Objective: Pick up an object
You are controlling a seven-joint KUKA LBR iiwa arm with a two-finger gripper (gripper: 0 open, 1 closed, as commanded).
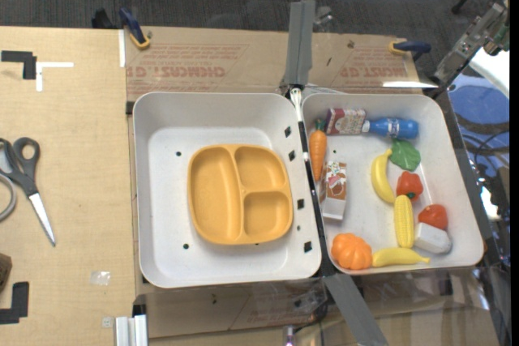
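Note:
The right bin (448,143) holds several toy foods. A carrot (317,148) lies along its left wall, with a small printed carton (334,190) beside it. A bottle with a blue cap (371,125) lies across the far end. Further in are a green piece (405,155), a banana (381,177), a red pepper (409,185), a corn cob (403,219) and a red-and-white piece (434,228). An orange pumpkin (352,252) and a second yellow piece (400,257) rest at the near wall. The left bin (158,190) carries a yellow divided plate (240,194).
Scissors (31,182) lie on the wooden bench at the left. A grey post (300,44) rises behind the seam between the bins. Blue clamps (134,27) hold cardboard at the back. Cables and a metal fixture (474,36) hang at the top right, above a blue cloth (486,105).

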